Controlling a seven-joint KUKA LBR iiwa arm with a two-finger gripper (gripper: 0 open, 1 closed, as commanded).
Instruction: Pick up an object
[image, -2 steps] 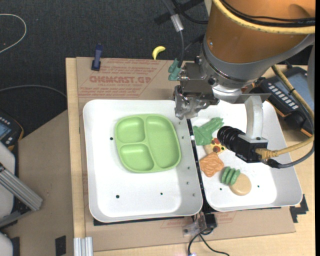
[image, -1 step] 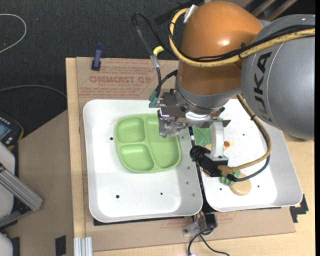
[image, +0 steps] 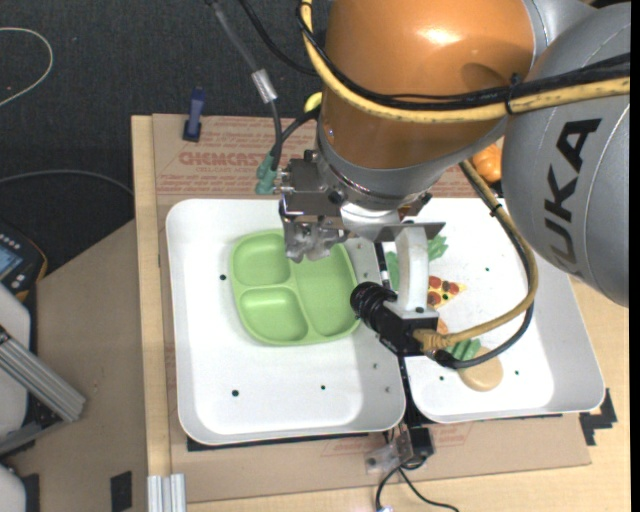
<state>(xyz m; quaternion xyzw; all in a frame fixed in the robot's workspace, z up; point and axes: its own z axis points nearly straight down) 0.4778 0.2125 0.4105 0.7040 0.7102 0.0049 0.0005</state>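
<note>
A light green divided plate lies in the left white bin, toward its right side. My gripper hangs straight down over the plate's far right rim, and the bulky orange and grey wrist above it hides part of that rim. Nothing shows held in it. In the right bin lie a small pizza-slice toy, a green leafy piece and a tan round piece.
An orange object peeks out behind the arm at the right bin's far edge. A black connector and yellow cable hang low over the wall between the bins. A blue clip lies on the cardboard beyond the left bin.
</note>
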